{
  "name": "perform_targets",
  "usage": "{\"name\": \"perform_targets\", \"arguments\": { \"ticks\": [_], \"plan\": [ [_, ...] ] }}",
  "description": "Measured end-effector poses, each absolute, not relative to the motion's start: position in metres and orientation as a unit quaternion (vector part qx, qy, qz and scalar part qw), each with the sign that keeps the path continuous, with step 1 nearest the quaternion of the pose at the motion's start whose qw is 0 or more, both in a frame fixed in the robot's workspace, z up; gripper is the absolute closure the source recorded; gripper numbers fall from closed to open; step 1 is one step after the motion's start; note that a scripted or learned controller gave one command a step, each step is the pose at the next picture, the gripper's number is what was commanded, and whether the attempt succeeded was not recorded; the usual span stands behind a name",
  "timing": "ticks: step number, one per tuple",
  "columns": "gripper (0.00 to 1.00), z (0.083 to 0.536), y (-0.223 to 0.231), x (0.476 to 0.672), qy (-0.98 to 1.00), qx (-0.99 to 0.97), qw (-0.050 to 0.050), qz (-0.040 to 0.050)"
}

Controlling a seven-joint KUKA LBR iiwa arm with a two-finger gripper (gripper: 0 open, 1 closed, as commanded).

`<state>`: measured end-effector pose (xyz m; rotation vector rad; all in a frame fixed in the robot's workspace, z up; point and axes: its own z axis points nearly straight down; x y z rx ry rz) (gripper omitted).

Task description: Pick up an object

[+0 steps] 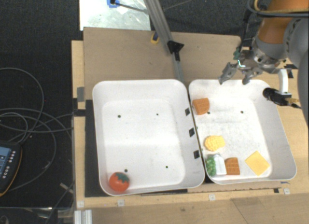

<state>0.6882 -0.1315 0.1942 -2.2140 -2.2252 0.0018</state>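
**Mia:** Where was the robot's claw (236, 77)?

**Ben:** It was up near the far edge of the right bin (282, 136). The grey arm (282, 25) came in from the right, and it had an orange band on it.

**Mia:** Was the claw open?

**Ben:** Yes. Its two fingers (226, 75) were spread apart, and nothing was between them. It held nothing at all.

**Mia:** What was in the right bin?

**Ben:** An orange block (201, 105) sat by the left wall, near the far end. A bumpy yellow thing (214, 143) lay lower down. Near the front edge there was a green and white thing (214, 165), with a brown waffle piece (232, 166) just beside it. A flat yellow square (257, 163) lay to the right of those.

**Mia:** Was the claw touching any of them?

**Ben:** No. The orange block was the nearest one, and it was still apart from the claw. The others were well away, down at the front.

**Mia:** And the left bin (104, 121)?

**Ben:** A red tomato (119, 182) sat in its front left corner. That was far from the claw.

**Mia:** What held the bins?

**Ben:** A brown bench (125, 54). Some black cables (29, 117) lay on the dark floor to the left.
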Motion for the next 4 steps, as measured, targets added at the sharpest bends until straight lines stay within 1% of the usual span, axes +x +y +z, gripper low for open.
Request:
{"name": "perform_targets", "arguments": {
  "ticks": [1,2,3,4],
  "plan": [
    [0.00,0.197,-0.132,0.689,-0.710,-0.705,-0.001,-0.0001],
    [0.00,0.148,-0.140,0.683,-0.707,-0.707,0.001,0.0012],
    [0.00,0.096,-0.139,0.683,-0.708,-0.706,0.001,0.0012],
    [1.00,0.111,-0.139,0.685,-0.709,-0.705,-0.002,-0.0010]
  ]
}}
